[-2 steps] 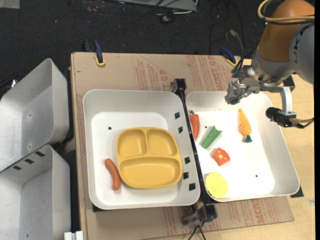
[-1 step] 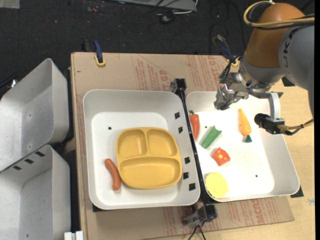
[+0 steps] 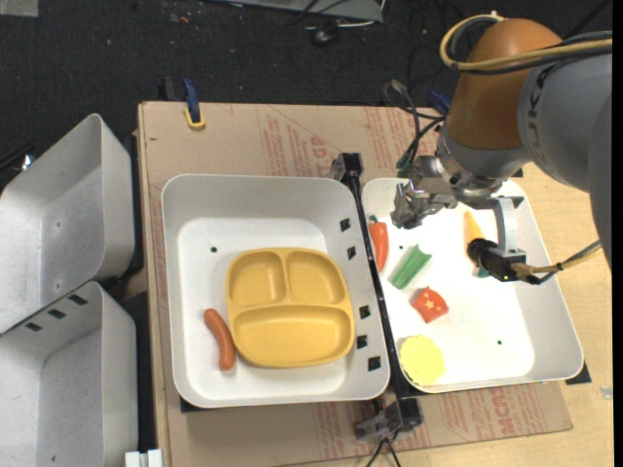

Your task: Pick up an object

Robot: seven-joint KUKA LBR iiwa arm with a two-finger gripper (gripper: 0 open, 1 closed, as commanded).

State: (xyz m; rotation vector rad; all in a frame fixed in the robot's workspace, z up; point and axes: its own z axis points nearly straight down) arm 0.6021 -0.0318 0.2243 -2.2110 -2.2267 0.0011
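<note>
**Two bins, one arm hanging over the right one**

Two shallow white bins are sitting side by side on the bench. The left bin (image 3: 185, 261) is holding a yellow divided plate (image 3: 290, 306) at the frame's centre, with an orange sausage (image 3: 220, 339) lying just beside the plate's lower left edge.

The right bin (image 3: 545, 348) is carrying the loose pieces. A red pepper (image 3: 379, 244) is lying along its left wall, close to the divider between the bins. A green piece (image 3: 410, 266) is resting tilted just right of the pepper, a small red block (image 3: 430, 304) is sitting below it, and a round yellow piece (image 3: 422, 359) is lying near the bin's lower left corner. An orange piece (image 3: 472, 228) is showing further right, beside a black part of the arm's tooling.

The arm is reaching in from the upper right, and the gripper (image 3: 414, 207) is hovering above the upper left part of the right bin, near the pepper and the green piece. How far its jaws are standing apart I cannot tell, and nothing is visibly caught between them.
</note>
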